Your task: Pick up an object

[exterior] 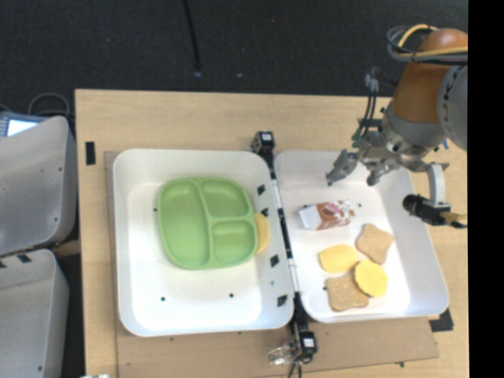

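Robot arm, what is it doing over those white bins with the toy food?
The robot arm reaches in from the right, and its gripper hangs open over the back of the right bin. It holds nothing. Below it in that bin lie a small packet, two toast-coloured pieces and two yellow pieces. The left bin holds a green divided plate with something yellow peeking out beside it. Nothing has been picked up yet.

Wooden bench (173, 120), dark carpet floor (118, 30)
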Motion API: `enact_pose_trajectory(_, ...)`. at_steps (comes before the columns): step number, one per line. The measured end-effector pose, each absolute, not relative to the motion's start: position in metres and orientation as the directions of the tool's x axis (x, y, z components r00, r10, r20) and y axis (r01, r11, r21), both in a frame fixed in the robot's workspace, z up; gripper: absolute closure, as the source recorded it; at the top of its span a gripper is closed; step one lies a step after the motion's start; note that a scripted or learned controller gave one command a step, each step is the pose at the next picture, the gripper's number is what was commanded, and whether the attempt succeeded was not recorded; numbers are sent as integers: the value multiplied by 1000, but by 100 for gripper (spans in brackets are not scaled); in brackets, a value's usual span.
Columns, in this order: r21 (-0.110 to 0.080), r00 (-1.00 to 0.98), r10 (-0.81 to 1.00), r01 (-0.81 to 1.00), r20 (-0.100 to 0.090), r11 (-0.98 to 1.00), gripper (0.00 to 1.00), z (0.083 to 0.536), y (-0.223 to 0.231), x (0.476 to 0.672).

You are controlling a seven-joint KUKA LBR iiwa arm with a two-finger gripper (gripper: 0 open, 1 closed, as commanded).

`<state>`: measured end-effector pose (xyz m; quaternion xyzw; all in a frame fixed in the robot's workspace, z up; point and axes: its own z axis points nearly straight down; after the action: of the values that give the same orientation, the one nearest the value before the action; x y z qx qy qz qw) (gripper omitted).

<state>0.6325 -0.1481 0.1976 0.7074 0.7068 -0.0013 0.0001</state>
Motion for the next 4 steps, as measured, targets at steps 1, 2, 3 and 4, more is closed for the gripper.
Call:
enact_pose_trajectory(1, -2, -2, 1000, 1000, -2, 2, 0, 149, -142, 637)
enact_pose_trajectory(2, -1, 0, 1000, 1000, -2, 0, 0, 99, -143, 637)
enact_pose_trajectory(3, 5, 2, 1000, 1000, -3, -2, 100, 113, -144, 639)
enact_pose_trajectory(4, 5, 4, 1000, 1000, -1, -4, 100, 157, -145, 636)
